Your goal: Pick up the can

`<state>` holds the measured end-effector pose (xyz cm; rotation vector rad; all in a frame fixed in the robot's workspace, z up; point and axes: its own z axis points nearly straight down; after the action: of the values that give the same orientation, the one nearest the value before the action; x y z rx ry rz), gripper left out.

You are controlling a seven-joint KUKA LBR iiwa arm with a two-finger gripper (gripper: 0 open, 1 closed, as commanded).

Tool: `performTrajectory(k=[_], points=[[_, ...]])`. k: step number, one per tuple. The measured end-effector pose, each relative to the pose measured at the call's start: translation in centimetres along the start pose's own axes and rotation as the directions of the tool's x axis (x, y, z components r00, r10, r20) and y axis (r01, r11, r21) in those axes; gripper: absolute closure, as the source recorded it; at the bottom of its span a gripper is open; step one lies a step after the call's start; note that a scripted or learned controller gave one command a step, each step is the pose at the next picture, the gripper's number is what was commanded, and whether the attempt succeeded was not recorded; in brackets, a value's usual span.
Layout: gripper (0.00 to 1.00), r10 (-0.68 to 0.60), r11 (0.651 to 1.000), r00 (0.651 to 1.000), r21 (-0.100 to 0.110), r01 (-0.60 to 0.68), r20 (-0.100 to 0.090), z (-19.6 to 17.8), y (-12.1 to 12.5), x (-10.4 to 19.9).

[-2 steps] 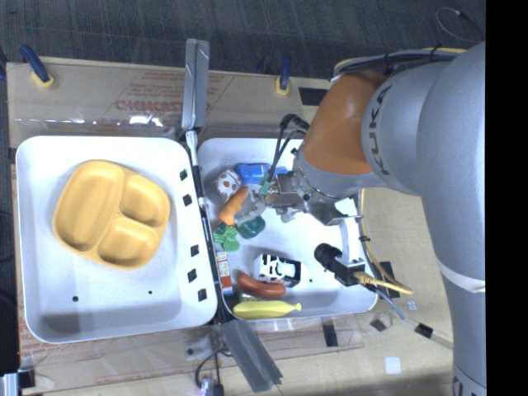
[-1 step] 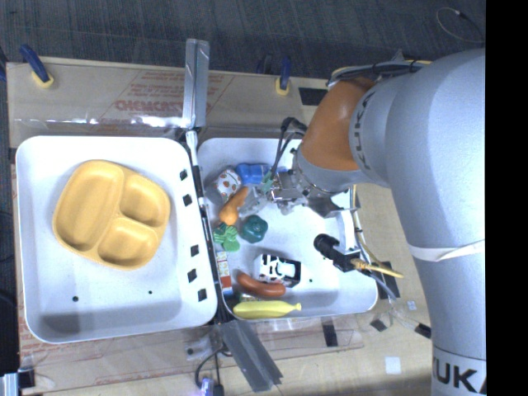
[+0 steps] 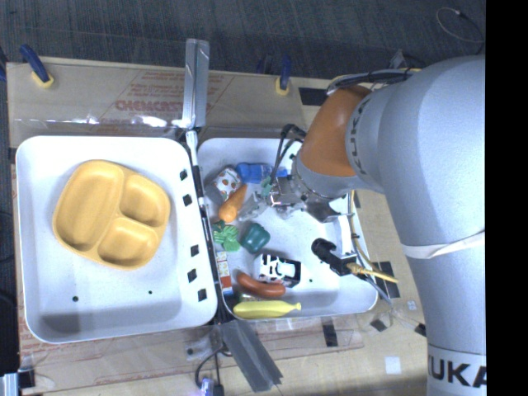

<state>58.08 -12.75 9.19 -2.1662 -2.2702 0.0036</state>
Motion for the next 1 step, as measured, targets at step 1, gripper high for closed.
performTrajectory(k=[1], points=[[0.00, -0.214, 0.977, 0.977, -0.001, 0.214, -0.001, -2.41, -7.58, 1.09]])
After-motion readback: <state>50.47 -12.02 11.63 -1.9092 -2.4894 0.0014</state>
